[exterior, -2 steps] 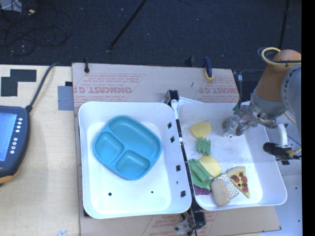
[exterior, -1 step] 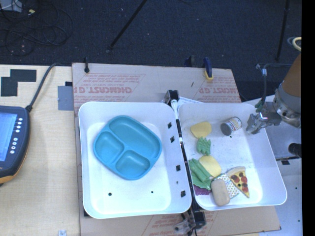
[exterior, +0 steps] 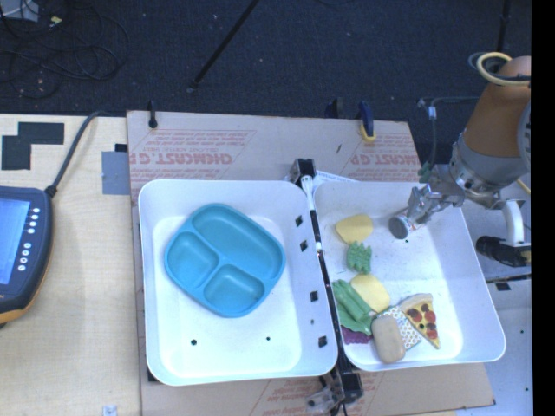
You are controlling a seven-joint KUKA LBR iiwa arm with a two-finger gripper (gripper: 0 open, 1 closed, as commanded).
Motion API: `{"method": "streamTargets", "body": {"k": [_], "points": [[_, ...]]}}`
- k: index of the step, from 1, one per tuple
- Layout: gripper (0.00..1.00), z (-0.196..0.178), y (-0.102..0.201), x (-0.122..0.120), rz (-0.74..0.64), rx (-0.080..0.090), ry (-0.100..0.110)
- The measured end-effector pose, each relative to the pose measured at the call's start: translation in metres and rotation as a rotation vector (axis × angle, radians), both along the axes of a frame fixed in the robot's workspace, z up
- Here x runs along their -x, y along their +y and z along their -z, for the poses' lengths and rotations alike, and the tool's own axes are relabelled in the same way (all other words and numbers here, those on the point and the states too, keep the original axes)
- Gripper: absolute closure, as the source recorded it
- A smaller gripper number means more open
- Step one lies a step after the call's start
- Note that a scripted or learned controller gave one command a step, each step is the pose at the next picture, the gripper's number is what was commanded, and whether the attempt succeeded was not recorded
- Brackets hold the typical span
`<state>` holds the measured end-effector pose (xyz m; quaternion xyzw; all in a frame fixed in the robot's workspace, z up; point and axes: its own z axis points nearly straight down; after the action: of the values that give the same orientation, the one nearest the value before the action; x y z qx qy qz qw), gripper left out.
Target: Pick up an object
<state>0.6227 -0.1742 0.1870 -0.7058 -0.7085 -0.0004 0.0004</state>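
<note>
Nearby, pizza slice [exterior: 423, 317], tip pointing lower-right

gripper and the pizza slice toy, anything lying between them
In the camera view, only bare white bin floor lies between the gripper and the pizza slice toy; the other toys sit further left.

The grey arm [exterior: 494, 150] slants down leftward to the hand [exterior: 406, 221], its orange band [exterior: 501, 115] sitting above and to the right of the hand, up past the wrist. Nothing shows between the hand's tips.
</note>
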Motion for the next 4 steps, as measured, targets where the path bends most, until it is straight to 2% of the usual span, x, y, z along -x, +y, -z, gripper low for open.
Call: {"method": "streamTargets", "body": {"k": [1,2,3,4], "points": [[0.00,0.000,-0.002,0.001,0.003,0.001,0.002],[0.00,0.068,-0.020,-0.020,0.003,0.001,0.006],[1.00,0.053,-0.020,-0.021,0.002,0.001,0.002],[1.00,-0.008,0.025,-0.022,0.000,0.001,-0.004]]}}
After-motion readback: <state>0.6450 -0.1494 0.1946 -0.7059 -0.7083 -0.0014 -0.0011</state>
